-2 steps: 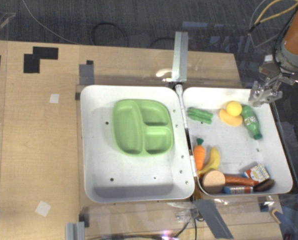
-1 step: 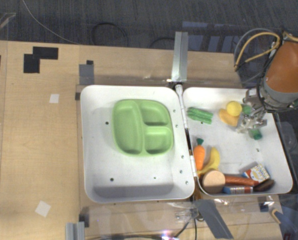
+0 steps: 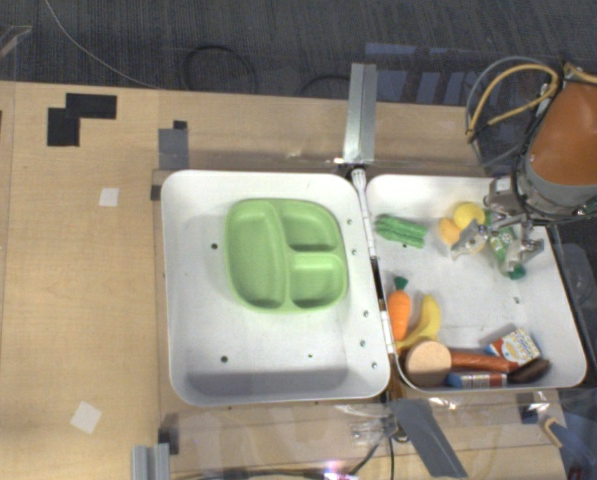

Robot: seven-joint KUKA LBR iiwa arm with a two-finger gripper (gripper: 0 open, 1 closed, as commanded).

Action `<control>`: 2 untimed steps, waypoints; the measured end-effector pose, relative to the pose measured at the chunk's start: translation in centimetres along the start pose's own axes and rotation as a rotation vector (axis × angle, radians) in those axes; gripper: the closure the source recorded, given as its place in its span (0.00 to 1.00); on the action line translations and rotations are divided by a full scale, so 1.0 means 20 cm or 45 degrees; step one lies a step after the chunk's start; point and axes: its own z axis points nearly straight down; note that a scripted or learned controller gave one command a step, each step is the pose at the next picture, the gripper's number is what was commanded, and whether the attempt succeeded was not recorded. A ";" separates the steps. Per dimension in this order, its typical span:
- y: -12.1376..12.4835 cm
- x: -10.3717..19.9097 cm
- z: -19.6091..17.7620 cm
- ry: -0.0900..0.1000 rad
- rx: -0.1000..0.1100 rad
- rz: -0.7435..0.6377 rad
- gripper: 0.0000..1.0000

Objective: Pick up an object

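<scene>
The right bin (image 3: 548, 298) holds several toy foods. A yellow lemon (image 3: 465, 215) and a small orange piece (image 3: 448, 233) lie at its upper middle, and a green ridged pickle (image 3: 400, 231) lies to their left. My gripper (image 3: 503, 238) hangs low over the bin's upper right, just right of the lemon, under the orange-banded wrist (image 3: 576, 138). A small green item (image 3: 513, 258) sits right beneath the gripper. Whether anything is held is hidden by the gripper body.
A carrot (image 3: 400, 313), a banana (image 3: 431, 318), a tan round piece (image 3: 429, 358), a red sausage (image 3: 481, 360) and a small carton (image 3: 518, 346) crowd the right bin's lower edge. A green divided tray (image 3: 283, 253) rests in the left bin (image 3: 193, 308).
</scene>
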 end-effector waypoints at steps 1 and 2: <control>-0.05 -0.04 0.04 -0.010 -0.005 -0.468 0.00; -0.14 -0.11 0.05 -0.010 -0.012 -1.074 0.00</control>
